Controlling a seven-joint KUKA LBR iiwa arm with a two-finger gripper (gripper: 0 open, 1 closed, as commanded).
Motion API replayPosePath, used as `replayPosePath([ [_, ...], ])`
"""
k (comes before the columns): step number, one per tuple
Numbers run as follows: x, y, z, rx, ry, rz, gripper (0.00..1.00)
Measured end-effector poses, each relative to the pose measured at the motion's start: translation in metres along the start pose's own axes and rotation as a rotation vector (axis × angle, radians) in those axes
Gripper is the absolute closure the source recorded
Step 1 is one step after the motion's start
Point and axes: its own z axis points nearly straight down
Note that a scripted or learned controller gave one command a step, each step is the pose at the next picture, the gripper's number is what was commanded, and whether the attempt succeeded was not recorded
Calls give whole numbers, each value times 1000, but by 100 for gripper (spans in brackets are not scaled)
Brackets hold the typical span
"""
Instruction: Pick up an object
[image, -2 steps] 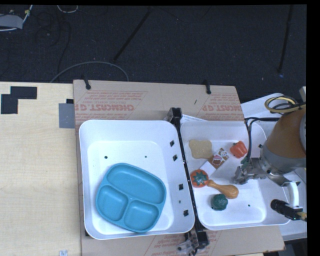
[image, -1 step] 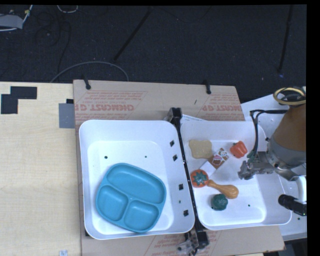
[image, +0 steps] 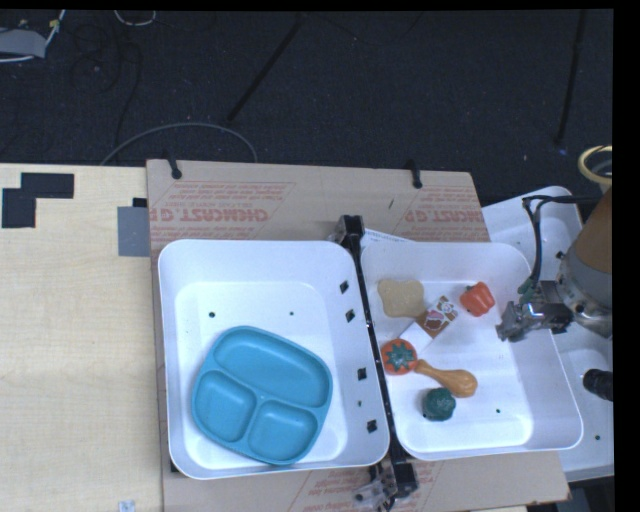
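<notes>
Objects sit loose in the right white bin (image: 545, 425), small orange block (image: 478, 298) closest, so my claw (image: 520, 320) hangs over its right rim, grip state unclear.

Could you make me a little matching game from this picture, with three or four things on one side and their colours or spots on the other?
Things:
1. divided plate
2. small ball
3. flat sponge-like piece
4. blocky toy

Descriptions:
A. orange-red, right bin, nearest the hand
B. tan, top left of the right bin
C. light blue, in the left bin
D. dark teal, near the right bin's front edge

Pairs: 1-C, 2-D, 3-B, 4-A
</notes>
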Motion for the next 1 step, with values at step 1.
replayPosePath([
  [1, -1, 1, -53, 0, 0, -1, 100],
])
